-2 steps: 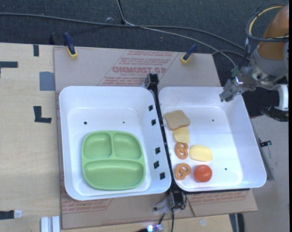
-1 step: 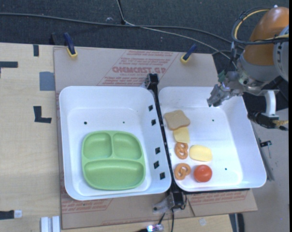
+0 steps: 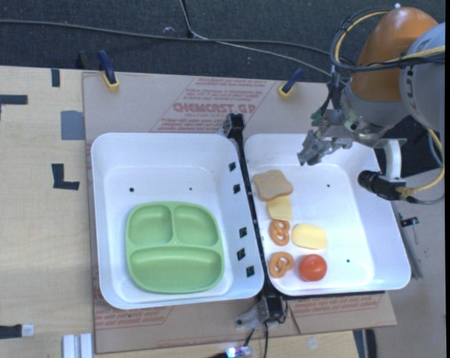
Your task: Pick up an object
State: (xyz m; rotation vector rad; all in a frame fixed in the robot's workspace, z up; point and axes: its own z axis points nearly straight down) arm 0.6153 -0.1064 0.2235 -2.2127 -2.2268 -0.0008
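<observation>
The right bin (image 3: 359, 200) holds a tan toast slice (image 3: 273, 184), a small yellow piece (image 3: 280, 209) below it, a yellow oval piece (image 3: 309, 236), two orange pretzels (image 3: 279, 233) (image 3: 281, 264) and a red tomato (image 3: 312, 268), all along the bin's left and front side. My gripper (image 3: 313, 152) hangs over the bin's back edge, up and to the right of the toast, apart from every item. Nothing shows between its fingers.
A green divided plate (image 3: 173, 246) lies in the left bin (image 3: 109, 162). A black clip divider (image 3: 240, 192) runs between the bins. Blue and yellow clamps (image 3: 108, 71) (image 3: 289, 86) sit at the cardboard's back edge. Cables cross behind.
</observation>
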